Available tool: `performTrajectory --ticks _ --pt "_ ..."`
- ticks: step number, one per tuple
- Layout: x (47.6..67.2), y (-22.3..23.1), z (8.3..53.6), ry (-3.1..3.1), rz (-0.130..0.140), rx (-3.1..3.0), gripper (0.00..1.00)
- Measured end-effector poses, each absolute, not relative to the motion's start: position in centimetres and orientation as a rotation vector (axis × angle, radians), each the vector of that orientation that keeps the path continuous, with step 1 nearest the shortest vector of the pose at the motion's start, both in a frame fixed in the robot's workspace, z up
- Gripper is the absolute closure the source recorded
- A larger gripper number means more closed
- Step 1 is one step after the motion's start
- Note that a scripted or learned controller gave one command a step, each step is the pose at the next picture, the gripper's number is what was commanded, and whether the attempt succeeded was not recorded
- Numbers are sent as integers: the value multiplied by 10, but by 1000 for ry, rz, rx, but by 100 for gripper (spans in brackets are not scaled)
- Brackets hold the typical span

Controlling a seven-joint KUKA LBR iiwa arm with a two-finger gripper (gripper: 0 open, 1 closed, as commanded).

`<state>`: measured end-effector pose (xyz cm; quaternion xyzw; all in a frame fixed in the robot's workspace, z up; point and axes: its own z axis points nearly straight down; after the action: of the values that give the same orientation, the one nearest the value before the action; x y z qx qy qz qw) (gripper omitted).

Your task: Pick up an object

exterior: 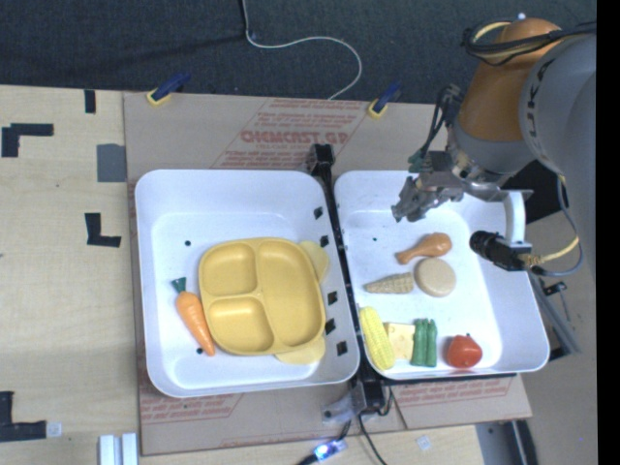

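My gripper [412,204] hangs over the back part of the right bin [504,223], above and to the left of a toy chicken drumstick [424,249]. Nothing shows between its fingers. In front of the drumstick lie a round beige cookie [435,278] and a pale cone-shaped piece [388,284]. Along the bin's front sit a yellow corn cob [374,336], a cheese wedge [398,338], a green bean bundle [423,343] and a red tomato [464,351].
The left bin [160,201] holds a yellow divided plate [262,294] and an orange carrot [194,319] at its left. Black clips [321,157] join the bins at the divider. A white cable [320,42] loops behind the bench.
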<state>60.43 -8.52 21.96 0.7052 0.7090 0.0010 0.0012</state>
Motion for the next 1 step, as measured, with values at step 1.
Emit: performTrajectory --ticks 1 --pt "634 -70 223 2225 1 2217 100"
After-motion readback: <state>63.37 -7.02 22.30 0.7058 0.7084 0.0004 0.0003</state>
